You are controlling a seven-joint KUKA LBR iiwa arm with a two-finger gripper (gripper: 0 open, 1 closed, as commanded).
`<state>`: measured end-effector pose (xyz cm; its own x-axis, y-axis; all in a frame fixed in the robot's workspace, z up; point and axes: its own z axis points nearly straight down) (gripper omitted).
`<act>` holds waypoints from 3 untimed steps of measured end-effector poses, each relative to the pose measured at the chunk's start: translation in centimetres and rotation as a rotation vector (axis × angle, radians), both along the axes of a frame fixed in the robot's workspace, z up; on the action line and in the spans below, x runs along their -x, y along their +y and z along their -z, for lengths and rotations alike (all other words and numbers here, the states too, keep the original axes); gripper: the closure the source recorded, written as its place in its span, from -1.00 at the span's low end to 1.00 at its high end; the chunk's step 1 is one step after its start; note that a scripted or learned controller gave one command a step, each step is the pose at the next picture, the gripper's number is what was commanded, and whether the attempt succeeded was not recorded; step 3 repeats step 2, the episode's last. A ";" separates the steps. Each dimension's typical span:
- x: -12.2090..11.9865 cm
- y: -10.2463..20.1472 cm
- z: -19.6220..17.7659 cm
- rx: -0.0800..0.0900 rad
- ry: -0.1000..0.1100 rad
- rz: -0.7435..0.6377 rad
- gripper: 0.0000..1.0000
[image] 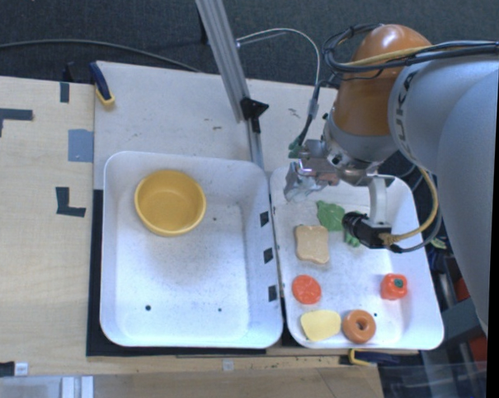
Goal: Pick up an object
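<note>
Green lettuce piece [331,213] half-hidden beneath arm; fingers [300,185] indistinct, grip state unclear.

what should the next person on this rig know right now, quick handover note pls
Claw: low over the back left corner of the right bin; nothing visibly in it.
Right bin: green leaf, toast slice, tomato slice, yellow piece, donut, small red pepper.
Left bin: yellow bowl.
Done: nothing picked.
Left: grasp and lift one object.
</note>
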<state>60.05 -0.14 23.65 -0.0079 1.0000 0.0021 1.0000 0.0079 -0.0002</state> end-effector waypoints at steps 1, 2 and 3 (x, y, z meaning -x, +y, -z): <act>-2.5 4.8 1.5 0.001 0.001 0.002 1.00; -5.6 8.6 0.7 0.001 -0.001 0.003 1.00; -5.6 8.6 0.7 0.001 -0.001 0.003 1.00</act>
